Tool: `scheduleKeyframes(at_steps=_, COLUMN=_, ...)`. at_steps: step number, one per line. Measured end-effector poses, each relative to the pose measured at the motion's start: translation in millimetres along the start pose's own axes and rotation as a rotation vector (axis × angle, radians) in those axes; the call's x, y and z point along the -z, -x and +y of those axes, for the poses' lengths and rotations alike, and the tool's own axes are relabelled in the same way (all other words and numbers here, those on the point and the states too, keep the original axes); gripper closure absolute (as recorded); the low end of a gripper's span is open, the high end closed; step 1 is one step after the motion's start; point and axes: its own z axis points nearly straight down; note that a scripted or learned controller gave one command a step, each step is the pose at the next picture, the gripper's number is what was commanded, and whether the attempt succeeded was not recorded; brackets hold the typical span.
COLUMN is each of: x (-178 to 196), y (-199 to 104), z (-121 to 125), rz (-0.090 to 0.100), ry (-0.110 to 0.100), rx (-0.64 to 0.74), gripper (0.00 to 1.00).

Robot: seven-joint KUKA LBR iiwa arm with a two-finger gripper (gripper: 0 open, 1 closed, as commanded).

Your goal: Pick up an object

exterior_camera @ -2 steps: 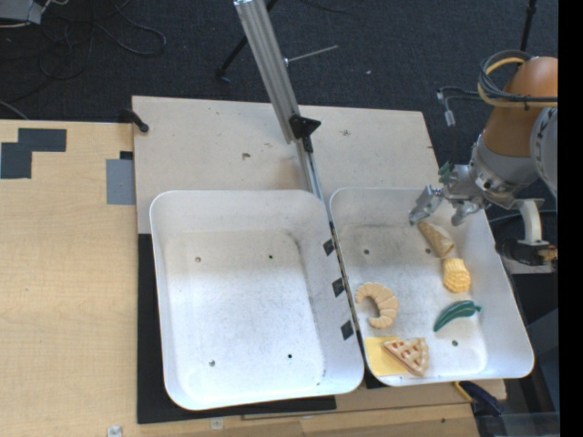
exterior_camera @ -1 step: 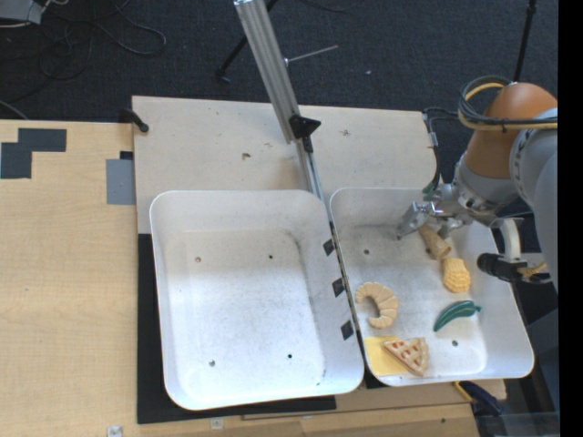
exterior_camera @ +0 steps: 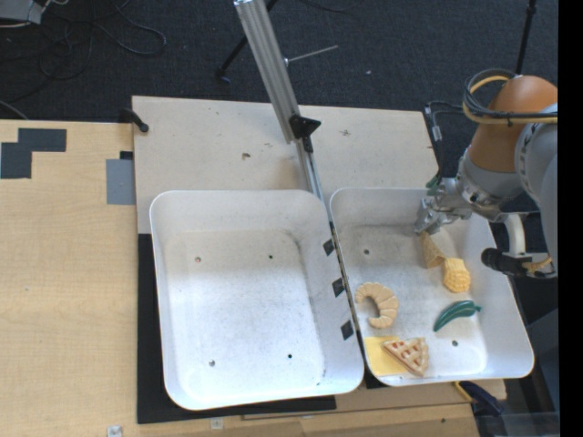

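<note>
The right bin (exterior_camera: 364,209) holds a croissant (exterior_camera: 379,303), a pizza slice (exterior_camera: 407,352), a green pepper (exterior_camera: 455,314), a yellow corn piece (exterior_camera: 456,274) and a tan wedge (exterior_camera: 430,248). My gripper (exterior_camera: 431,227) hangs over the bin's far right part, its tip just above the upper end of the tan wedge. The grey arm with its orange band (exterior_camera: 515,116) comes in from the right. Nothing shows between the fingers.
The left bin (exterior_camera: 173,235) lies beside the right one, parted by a ridge with black clips (exterior_camera: 337,285). A slanted aluminium bar (exterior_camera: 273,71) rises behind the bins. Pale board stretches out to the left.
</note>
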Motion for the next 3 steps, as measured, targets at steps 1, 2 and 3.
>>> scheduleKeyframes(at_steps=1, x=58.9, y=-0.9, z=-7.6, rz=-0.001, ry=0.007, rx=-0.007, gripper=1.00)
scheduleKeyframes(at_steps=2, x=103.0, y=-4.1, z=-4.7, rz=0.000, ry=0.006, rx=-0.004, gripper=1.00)
scheduleKeyframes(at_steps=3, x=154.5, y=-3.0, z=-4.0, rz=-0.001, ry=0.006, rx=-0.003, gripper=1.00)
